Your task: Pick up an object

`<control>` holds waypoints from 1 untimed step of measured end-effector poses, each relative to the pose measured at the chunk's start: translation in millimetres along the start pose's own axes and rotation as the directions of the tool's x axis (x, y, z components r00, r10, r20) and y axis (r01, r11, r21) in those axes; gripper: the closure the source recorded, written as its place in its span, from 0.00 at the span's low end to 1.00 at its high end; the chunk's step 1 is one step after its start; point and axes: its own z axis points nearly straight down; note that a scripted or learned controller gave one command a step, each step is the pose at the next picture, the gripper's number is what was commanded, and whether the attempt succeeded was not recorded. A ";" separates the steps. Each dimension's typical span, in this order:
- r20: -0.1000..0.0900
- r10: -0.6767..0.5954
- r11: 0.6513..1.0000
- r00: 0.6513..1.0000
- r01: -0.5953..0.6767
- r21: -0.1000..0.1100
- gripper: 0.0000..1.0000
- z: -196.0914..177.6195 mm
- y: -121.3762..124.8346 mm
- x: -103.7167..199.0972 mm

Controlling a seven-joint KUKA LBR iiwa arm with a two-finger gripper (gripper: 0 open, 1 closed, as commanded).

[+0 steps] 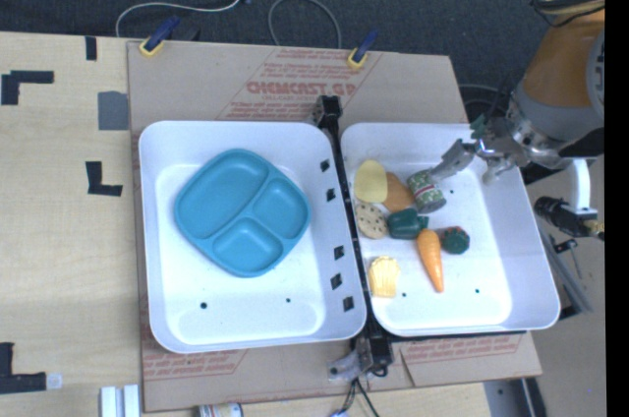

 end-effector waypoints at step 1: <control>0.004 0.000 1.000 1.000 0.000 -0.006 0.00 122.0 -16.0 23.5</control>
